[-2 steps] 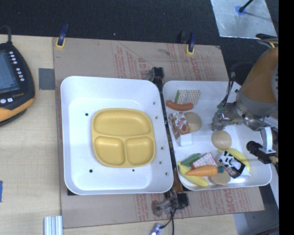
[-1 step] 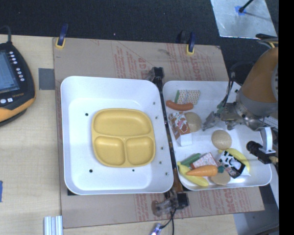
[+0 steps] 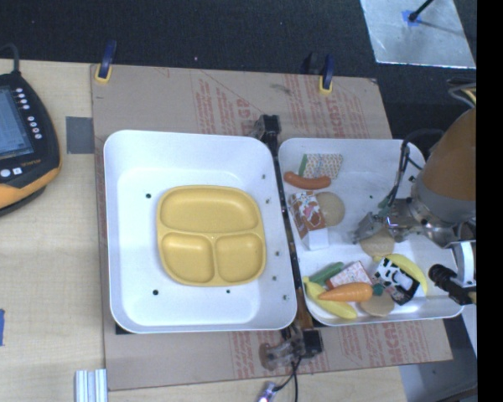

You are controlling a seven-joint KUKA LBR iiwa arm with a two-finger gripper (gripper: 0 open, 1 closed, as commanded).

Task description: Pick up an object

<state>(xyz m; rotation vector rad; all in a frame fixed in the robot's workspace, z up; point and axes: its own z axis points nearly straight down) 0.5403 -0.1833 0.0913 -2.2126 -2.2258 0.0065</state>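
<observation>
Hand [image 3: 370, 227] perhaps above right bin [image 3: 360, 156]

The arm [image 3: 453, 170] comes in from the right edge of the camera view, its orange band uppermost and the grey wrist below it. It leans down and to the left, ending in the hand [image 3: 374, 227], which sits low. The metal fingers [image 3: 367, 224] point left; whether they are parted or closed is not clear at this angle.

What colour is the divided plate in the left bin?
Yellow. The divided plate shows clearly in the camera view, lying in the left bin.
</observation>
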